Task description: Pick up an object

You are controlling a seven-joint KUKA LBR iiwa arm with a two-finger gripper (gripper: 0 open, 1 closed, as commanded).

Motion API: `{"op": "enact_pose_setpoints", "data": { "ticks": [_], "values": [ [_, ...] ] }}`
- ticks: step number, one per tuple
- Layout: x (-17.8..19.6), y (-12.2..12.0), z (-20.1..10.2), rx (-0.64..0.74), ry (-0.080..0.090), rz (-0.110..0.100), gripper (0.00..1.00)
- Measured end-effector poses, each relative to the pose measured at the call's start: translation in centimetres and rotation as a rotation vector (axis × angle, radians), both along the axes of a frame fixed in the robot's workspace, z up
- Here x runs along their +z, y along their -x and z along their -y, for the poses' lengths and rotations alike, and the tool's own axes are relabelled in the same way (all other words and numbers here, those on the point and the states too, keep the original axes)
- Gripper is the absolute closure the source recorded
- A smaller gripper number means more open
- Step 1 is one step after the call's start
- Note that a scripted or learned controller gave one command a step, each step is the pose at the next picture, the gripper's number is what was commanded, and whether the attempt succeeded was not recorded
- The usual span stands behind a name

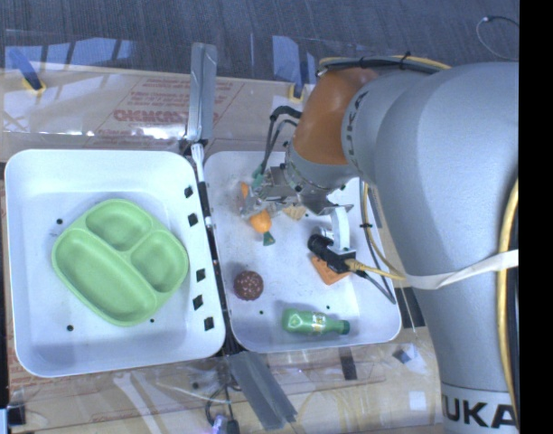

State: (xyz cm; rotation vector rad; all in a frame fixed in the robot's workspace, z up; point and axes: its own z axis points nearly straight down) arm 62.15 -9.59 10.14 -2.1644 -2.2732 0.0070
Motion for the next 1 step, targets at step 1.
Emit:
{"op": "enact_pose_setpoints", "data": {
  "ticks": [1],
  "values": [
    [9.10, -2.55, -2.84, 0.002, -0.002, 0.004, 1.00]
  ]
}}
